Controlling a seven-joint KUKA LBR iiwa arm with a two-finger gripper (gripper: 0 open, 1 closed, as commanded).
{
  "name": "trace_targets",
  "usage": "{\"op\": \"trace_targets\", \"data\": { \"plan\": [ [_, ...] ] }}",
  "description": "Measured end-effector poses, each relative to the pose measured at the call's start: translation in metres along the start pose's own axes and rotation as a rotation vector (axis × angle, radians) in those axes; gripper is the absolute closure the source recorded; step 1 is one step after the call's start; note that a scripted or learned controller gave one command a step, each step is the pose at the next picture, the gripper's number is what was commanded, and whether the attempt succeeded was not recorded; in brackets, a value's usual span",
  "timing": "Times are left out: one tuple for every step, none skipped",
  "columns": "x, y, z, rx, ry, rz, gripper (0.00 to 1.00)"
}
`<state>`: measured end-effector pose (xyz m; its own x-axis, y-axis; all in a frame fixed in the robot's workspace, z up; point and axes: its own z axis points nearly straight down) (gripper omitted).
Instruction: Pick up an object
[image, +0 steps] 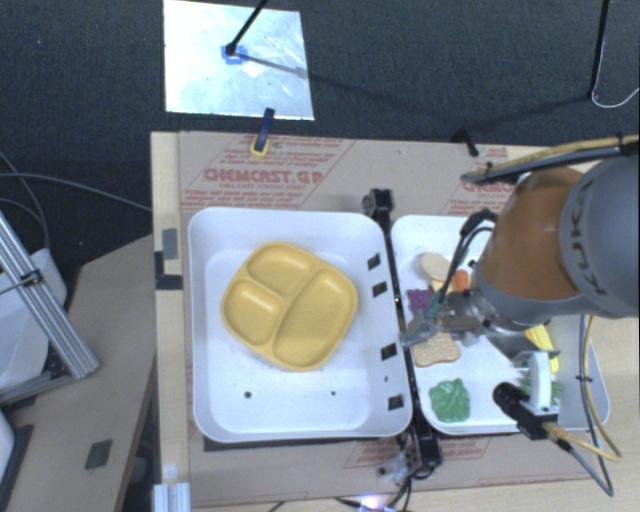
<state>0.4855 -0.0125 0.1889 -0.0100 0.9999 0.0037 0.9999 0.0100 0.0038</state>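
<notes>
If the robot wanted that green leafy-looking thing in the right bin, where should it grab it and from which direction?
Probably straight from above, pinching across the narrower middle of the green piece. It lies flat on the floor of the right bin, so there is no upright side to take. It sits apart from the tan piece above it, leaving room for fingers on both sides.

two white bins (215, 400); one yellow divided plate (290, 304); one green piece (451, 399)
</notes>
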Motion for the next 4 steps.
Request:
{"op": "trace_targets", "data": {
  "plan": [
    [0.017,0.002,0.005,0.002,-0.002,0.003,0.00],
    [0.068,0.003,0.005,0.003,-0.002,0.001,0.00],
    [0.133,0.103,0.034,-0.004,-0.001,-0.001,0.00],
    [0.144,0.039,0.108,0.006,-0.002,0.011,0.00]
  ]
}}
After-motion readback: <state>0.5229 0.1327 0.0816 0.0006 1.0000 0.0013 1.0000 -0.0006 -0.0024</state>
